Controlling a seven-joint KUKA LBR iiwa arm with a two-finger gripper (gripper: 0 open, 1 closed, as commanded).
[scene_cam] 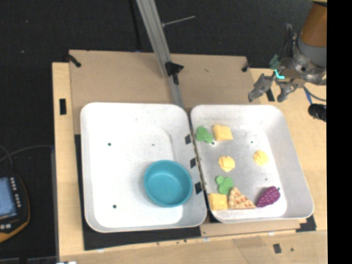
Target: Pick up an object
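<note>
My gripper (270,91) hangs above the far right corner of the right bin (286,126), with its two dark fingers spread apart and nothing between them. Inside that bin lie small toy foods: a green piece (204,135) and a yellow block (222,132) near the far left, a yellow piece (226,163) in the middle, another yellow piece (260,158) to the right. At the near edge sit a green clover shape (224,184), a yellow block (218,202), a pizza slice (239,198) and purple grapes (268,196).
The left bin (110,125) holds a blue bowl (167,182) near its right wall. A grey metal pole (157,34) slants up from the bench behind the bins. A handheld controller (10,199) lies at the far left, off the bench.
</note>
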